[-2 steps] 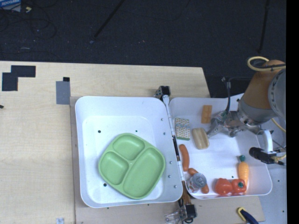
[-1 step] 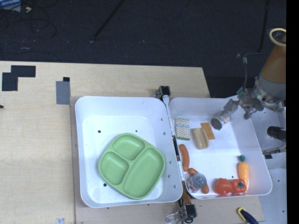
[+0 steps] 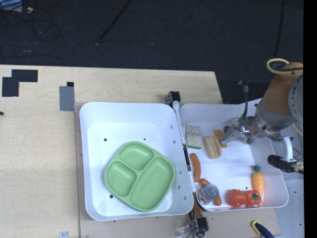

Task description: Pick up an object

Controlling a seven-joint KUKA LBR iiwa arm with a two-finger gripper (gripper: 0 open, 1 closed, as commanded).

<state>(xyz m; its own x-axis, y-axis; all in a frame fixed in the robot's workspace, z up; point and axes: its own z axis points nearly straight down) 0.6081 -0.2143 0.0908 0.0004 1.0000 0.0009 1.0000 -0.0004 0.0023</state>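
Objects for picking all sit in the right bin (image 3: 233,195): a tan block (image 3: 212,147) near its far left corner, an orange carrot (image 3: 257,181) by the right edge, a red pepper (image 3: 242,198) along the near edge. The left bin (image 3: 91,133) has a green divided plate (image 3: 140,175). The gripper (image 3: 229,134) hovers just beside the tan block; whether it's clamped or apart I can't tell.

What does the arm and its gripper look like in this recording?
The arm has an orange-tan band above a grey wrist section, with a yellowish cable loop at its top. The gripper is small, metallic silver-grey, with thin dark cabling rising beside it.
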